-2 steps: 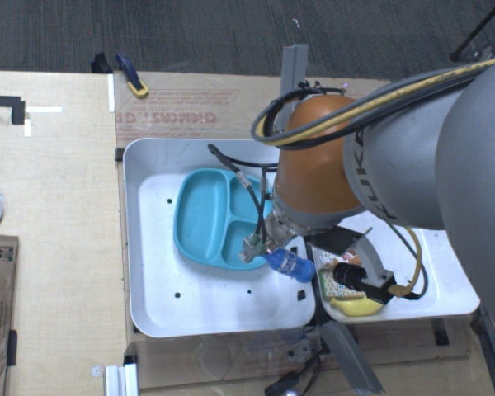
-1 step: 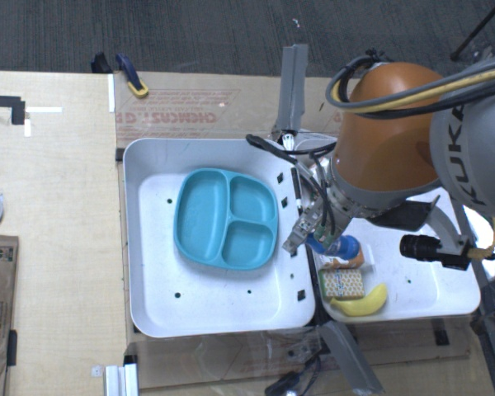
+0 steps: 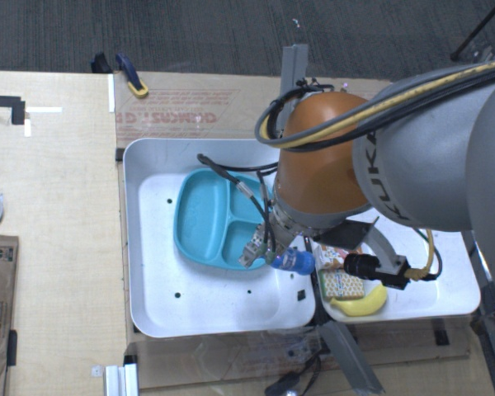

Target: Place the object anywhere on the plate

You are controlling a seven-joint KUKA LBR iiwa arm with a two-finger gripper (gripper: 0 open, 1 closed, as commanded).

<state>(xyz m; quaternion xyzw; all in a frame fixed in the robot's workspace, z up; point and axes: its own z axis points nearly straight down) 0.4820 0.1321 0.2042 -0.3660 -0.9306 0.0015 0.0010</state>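
Note:
A light blue divided plate lies in the left white bin, towards its middle. My gripper hangs over the plate's near right rim, under the orange band of the arm. A small blue bottle-like object sits just right of the gripper, at the wall between the two bins. The arm hides part of it, and I cannot see whether the gripper touches it.
In the right bin, a yellow banana lies at the front beside a patterned packet. A blue and yellow clamp sits on the cardboard behind the bins. The arm covers most of the right bin.

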